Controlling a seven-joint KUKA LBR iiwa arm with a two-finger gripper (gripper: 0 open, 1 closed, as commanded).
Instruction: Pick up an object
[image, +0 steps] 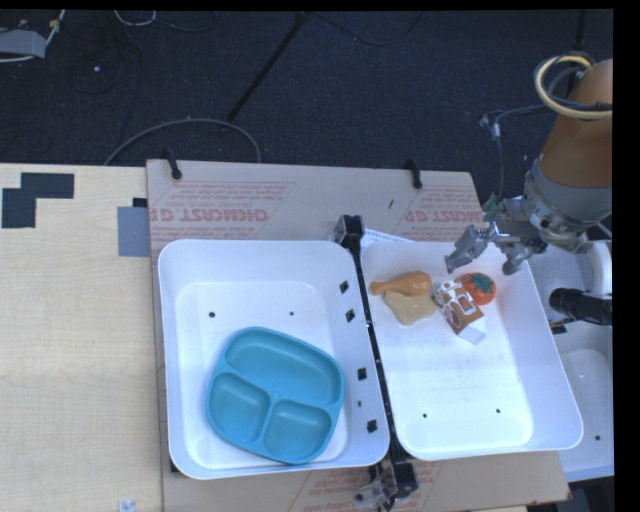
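We see the hand (488, 250) hanging over the far right part of the right bin (520, 400), with its two fingers (462, 250) spread apart and nothing between them. It is open, so nothing is picked up yet, and we judge that the task is at its beginning: the approach is nearly made, but the descent, the closing and the lift are all left.

The things to choose from lie close together in the far half of the right bin. There is a tan toy drumstick (405, 293), a small brown and white packet (459, 308) just beside it, and an orange ball (479, 288) touching the packet, near the hand. The ball looks like the nearest target, but this is only our guess.

The left bin (190, 270) holds a blue tray (275, 393) with three compartments.

On the cardboard (290, 205) under the bins there is red print, upside down from this camera. We cannot read it with certainty. The marks on the packet are too small to read
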